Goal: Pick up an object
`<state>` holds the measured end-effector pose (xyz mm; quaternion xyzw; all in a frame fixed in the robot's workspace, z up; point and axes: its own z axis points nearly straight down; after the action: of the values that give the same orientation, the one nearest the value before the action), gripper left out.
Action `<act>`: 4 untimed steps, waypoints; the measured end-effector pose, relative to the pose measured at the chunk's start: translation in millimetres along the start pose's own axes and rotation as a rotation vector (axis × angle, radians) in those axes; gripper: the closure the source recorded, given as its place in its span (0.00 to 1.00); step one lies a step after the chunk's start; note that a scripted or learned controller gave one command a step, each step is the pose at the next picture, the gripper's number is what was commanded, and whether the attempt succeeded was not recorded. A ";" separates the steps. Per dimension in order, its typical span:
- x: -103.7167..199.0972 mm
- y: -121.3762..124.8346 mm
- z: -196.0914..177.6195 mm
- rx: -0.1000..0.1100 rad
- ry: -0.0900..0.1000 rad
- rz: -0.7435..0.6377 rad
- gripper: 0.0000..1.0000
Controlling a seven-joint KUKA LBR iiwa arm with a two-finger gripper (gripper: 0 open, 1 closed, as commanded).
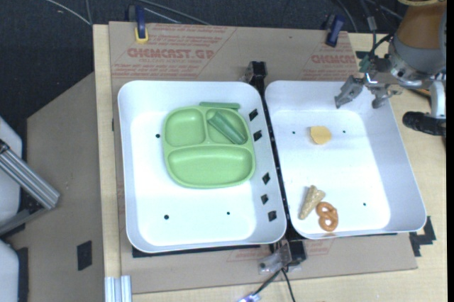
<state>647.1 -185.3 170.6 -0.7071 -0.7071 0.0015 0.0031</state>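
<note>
In the right bin [386,152] lie a small yellow piece [320,135], a tan cone-shaped piece [310,200] and a brown pretzel [327,215]. My gripper [362,91] hangs over the bin's far right corner, open, its two fingers spread with nothing between them. It stands well up and to the right of the yellow piece. The left bin [142,208] holds a green divided plate [206,148] with a green pod-like thing [227,125] in its upper right compartment.
Black clips [257,71] sit along the seam between the two bins. Blue clamps [141,23] hold the board at its far edge. Cables and a cardboard box lie beyond the bench.
</note>
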 end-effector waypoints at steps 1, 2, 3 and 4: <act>-1.7 -6.5 61.9 0.002 0.000 0.000 0.00; -0.8 -6.6 87.0 -0.002 -0.001 -0.001 0.00; -0.8 -4.8 73.3 -0.008 -0.002 -0.001 1.00; 1.8 5.6 12.4 -0.015 -0.004 -0.002 1.00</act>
<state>652.6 -183.5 158.1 -0.7065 -0.7077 -0.0023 -0.0038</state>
